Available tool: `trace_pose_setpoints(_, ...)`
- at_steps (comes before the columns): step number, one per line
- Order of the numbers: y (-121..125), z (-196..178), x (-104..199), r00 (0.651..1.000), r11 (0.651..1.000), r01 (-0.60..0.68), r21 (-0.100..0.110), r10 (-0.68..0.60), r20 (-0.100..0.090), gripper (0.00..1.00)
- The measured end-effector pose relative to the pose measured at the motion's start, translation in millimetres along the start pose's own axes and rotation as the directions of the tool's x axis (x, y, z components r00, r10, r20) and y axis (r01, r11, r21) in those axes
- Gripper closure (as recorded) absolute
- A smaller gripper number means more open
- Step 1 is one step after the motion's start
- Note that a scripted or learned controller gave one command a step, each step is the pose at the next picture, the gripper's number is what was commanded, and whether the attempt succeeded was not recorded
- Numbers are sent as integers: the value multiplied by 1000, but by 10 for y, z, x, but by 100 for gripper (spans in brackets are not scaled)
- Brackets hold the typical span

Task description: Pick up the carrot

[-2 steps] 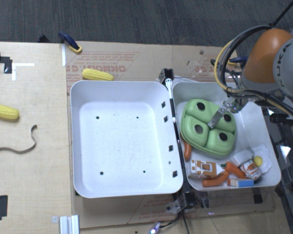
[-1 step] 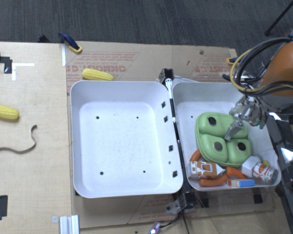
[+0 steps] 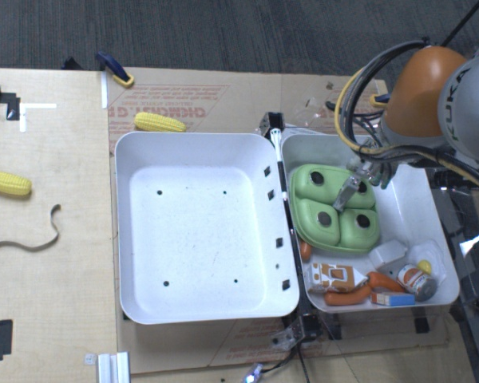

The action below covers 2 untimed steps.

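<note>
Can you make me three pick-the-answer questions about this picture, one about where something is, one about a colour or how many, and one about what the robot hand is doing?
1. Where is the carrot?
A. In the left bin
B. In the right bin, at its near end
C. On the bench outside the bins

2. How many yellow corn cobs lie outside the bins?
A. One
B. Two
C. Four

3. What is the hand doing?
A. Hanging over the green tray
B. Carrying the carrot
C. Resting in the left bin

Answers:
1. B, the orange carrot lies in the right bin beside a small box and a jar.
2. B, one corn cob lies behind the left bin and another corn cob lies at the far left.
3. A, the hand is above the green tray, far from the carrot.
</note>
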State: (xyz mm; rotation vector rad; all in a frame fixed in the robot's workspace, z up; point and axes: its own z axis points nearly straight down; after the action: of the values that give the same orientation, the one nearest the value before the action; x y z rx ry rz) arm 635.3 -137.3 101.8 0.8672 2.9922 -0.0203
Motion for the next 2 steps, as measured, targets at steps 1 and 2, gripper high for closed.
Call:
trace_pose_setpoints(1, -552, -435, -291, 994, 994, -107, -3, 107, -22, 0)
trace_pose_setpoints(2, 197, -90, 278, 981, 981, -191, -11, 192, 13, 0)
